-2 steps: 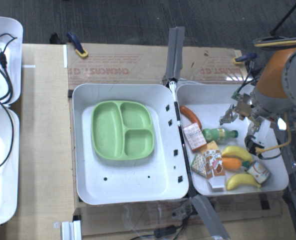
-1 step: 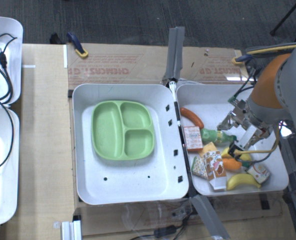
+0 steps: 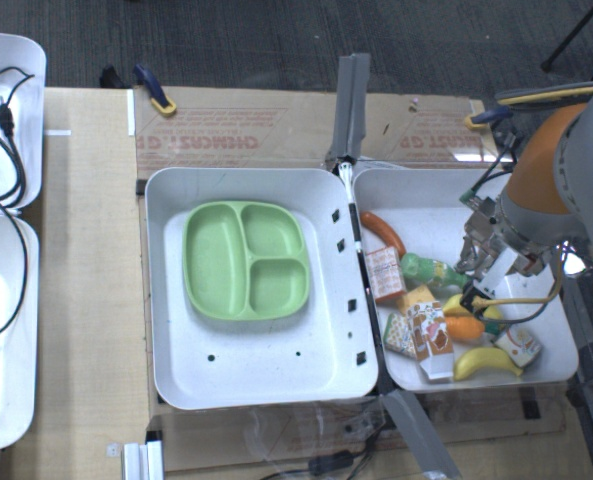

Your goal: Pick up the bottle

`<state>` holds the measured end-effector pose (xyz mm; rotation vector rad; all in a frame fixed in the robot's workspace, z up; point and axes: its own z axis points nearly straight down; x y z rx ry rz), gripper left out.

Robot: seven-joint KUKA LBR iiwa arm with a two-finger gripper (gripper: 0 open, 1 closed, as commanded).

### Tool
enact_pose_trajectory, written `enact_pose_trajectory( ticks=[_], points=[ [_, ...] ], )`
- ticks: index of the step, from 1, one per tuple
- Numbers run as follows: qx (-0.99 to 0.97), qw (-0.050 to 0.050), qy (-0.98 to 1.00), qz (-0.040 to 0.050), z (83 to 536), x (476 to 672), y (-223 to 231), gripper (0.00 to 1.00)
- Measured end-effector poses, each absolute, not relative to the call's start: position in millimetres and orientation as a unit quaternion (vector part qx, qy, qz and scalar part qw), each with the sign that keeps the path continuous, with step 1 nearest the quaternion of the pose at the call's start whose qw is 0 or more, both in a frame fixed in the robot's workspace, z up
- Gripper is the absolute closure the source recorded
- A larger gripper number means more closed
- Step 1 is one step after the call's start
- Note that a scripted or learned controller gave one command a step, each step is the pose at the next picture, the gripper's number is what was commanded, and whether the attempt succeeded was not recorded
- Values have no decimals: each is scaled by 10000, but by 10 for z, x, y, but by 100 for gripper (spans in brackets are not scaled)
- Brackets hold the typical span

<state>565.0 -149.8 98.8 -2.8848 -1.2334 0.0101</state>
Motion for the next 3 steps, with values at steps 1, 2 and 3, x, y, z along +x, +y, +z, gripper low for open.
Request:
enact_pose_trajectory(
  ticks=[1,2,3],
  points=[
    [-9667,-3,-2560,23,2172,6026,-699,100],
    [-9667,-2,-2559,27,2168,6024,-698,0],
    [-9544,3,-2986,28,1902,5999,-234,0]
  ],
)
